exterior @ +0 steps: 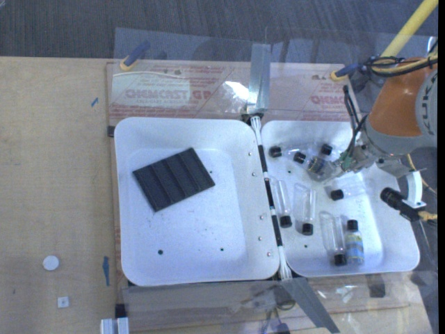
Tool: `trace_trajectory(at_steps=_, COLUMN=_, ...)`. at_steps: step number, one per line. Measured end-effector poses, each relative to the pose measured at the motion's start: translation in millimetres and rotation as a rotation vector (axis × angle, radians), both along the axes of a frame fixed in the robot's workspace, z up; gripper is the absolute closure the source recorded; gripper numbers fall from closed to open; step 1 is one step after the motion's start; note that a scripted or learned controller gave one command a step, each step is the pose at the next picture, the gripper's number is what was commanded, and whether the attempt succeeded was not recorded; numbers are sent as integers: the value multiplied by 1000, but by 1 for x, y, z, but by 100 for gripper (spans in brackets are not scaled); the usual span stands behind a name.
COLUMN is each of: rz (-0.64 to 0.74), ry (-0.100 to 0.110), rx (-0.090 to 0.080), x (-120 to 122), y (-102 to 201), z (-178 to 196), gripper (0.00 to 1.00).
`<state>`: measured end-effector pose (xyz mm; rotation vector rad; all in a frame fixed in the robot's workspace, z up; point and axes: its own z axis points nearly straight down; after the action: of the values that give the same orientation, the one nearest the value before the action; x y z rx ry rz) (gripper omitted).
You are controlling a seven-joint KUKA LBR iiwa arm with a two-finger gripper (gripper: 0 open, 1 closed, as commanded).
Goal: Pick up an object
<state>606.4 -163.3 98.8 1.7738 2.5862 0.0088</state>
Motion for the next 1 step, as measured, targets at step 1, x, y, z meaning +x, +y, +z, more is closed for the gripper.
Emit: trace_trajectory(at_steps=1, rz=0, ry=-1, rx=0, x=0, y=0, z=0, gripper=0)
